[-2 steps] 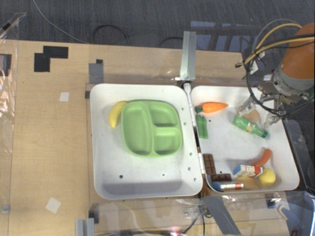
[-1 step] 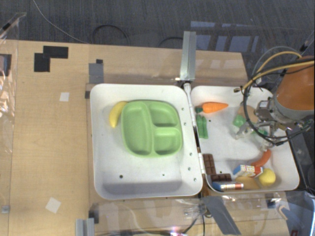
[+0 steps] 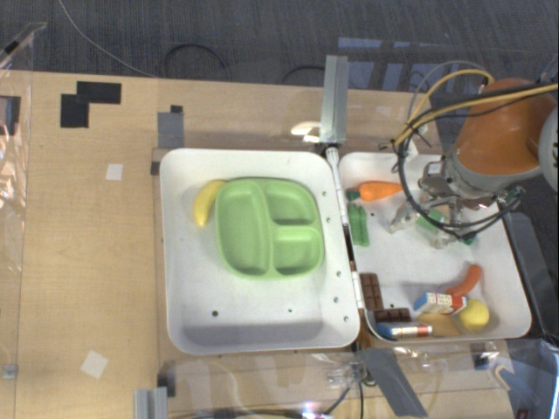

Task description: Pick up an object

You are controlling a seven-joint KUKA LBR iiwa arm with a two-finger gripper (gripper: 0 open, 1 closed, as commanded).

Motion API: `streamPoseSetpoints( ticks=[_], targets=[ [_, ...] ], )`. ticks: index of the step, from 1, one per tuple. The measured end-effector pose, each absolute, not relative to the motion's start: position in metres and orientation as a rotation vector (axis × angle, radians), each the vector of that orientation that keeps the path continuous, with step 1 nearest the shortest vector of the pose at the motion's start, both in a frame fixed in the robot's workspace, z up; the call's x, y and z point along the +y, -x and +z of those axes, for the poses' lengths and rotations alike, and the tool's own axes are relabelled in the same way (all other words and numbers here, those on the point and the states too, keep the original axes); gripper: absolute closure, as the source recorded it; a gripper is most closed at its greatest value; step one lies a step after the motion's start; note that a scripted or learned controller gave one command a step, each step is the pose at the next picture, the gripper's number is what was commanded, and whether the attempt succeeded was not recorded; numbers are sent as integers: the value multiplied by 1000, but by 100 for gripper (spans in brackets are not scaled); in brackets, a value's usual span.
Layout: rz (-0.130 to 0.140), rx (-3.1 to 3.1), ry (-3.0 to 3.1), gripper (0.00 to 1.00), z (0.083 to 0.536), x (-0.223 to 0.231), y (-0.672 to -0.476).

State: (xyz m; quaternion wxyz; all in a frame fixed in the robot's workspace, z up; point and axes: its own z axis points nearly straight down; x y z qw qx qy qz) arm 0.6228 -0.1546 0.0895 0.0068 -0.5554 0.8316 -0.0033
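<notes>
Camera view: the arm reaches in over the right bin, its gripper low beside the carrot at the bin's far side. Cables hide the gripper's state, so it cannot be told. A green object under the gripper is indistinct.

no text, label or number is legible on anything in the bins.

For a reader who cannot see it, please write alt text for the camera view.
A grey and orange arm reaches from the right over the right bin, its gripper low near a carrot. That bin also holds a sausage, a lemon and chocolate. The left bin holds a green plate and a banana.
</notes>
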Motion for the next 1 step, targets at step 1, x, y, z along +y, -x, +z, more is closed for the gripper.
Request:
streamPoseSetpoints(
  ticks=[1],
  targets=[
    [-11,2498,1888,0,89,-161,-652]
  ],
)
